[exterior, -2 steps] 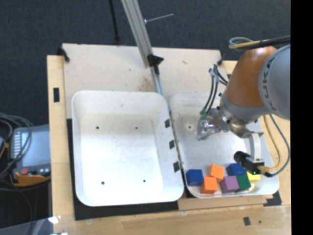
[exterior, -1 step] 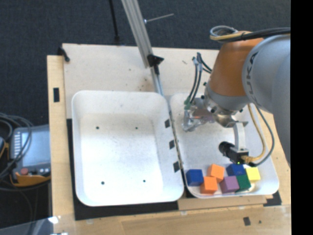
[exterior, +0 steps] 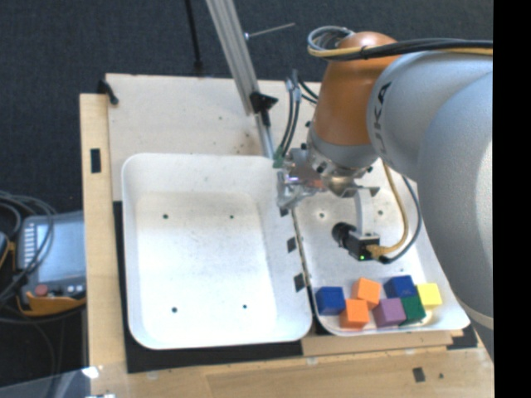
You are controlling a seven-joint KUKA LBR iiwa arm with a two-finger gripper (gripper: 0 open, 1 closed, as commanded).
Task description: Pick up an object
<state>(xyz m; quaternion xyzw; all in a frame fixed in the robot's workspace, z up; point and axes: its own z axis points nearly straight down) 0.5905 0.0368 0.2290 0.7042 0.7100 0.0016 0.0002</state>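
The pincer (exterior: 305, 182) hung over the right bin's (exterior: 325, 251) far end; spread or pressed together, couldn't tell. All coloured cubes (exterior: 388, 312) clustered well nearer the camera than it; best target the outlying blue cube (exterior: 330, 298), descending straight.

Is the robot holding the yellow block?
No, the yellow block lies at the near end of the right bin beside the green block, well apart from the gripper.
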